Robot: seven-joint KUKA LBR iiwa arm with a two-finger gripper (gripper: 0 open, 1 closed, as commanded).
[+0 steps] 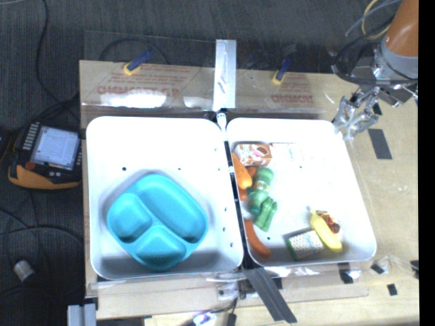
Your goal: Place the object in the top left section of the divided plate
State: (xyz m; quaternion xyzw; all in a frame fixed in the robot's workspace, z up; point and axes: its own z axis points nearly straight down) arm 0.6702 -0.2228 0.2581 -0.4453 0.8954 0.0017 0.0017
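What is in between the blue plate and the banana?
In the camera view, the bins' touching walls run between the blue plate and the banana. Then come the carrot and green toy vegetables, then bare white floor.

1. This is a robotics lab: a plywood table carries two white bins.
2. Loose cables trail over dark carpet.
3. A control pendant lies on the floor beside the table.

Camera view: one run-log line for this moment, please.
gripper: beyond right bin's top-right corner, holding nothing | blue divided plastic plate: left bin, no object on it | toy food: right white bin | placement: not done
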